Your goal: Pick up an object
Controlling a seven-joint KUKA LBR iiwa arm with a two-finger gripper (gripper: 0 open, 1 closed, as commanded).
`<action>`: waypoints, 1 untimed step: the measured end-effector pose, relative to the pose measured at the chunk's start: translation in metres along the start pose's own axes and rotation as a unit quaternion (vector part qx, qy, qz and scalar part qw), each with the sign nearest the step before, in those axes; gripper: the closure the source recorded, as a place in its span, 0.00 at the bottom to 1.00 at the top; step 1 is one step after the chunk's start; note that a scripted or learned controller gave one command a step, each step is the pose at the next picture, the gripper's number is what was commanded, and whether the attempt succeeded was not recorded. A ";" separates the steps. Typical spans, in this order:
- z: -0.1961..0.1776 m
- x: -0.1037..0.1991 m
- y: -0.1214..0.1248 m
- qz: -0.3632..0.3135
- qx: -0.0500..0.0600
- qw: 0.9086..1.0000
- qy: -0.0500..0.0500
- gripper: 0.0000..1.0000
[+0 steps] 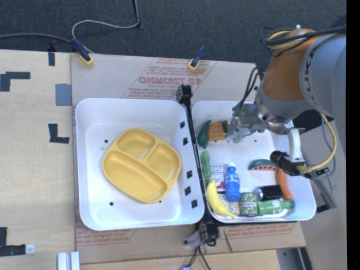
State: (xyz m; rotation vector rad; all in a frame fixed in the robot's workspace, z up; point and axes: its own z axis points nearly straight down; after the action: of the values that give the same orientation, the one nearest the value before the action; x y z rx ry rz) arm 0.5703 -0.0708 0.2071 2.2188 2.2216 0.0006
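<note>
While the orange and brown toy [215, 131] lies near the top left of my right bin [306, 207], my pincer [233, 133] sits just beside it. I cannot tell how my pincer stands. A yellow plate [142, 164] lies in the left bin [84, 167].

Smooth white plastic with a faint sheen is seen in the left bin [84, 167] and the right bin [306, 198]. A matt yellow plastic finish is shown by the divided tray [142, 165]. The cardboard sheet [163, 80] under the bins is dull brown and printed in red. The table [28, 167] is surfaced in pale wood grain. The carpet [169, 16] behind looks dark and rough. The banana [216, 202] appears glossy, like moulded plastic. The gripper [239, 131] is of dull grey metal.
</note>
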 end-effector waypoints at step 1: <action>0.001 0.000 -0.001 0.000 0.001 1.000 0.000 0.00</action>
State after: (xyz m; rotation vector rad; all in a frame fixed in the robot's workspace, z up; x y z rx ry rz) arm 0.5697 -0.0710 0.2062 2.2200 2.2226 -0.0019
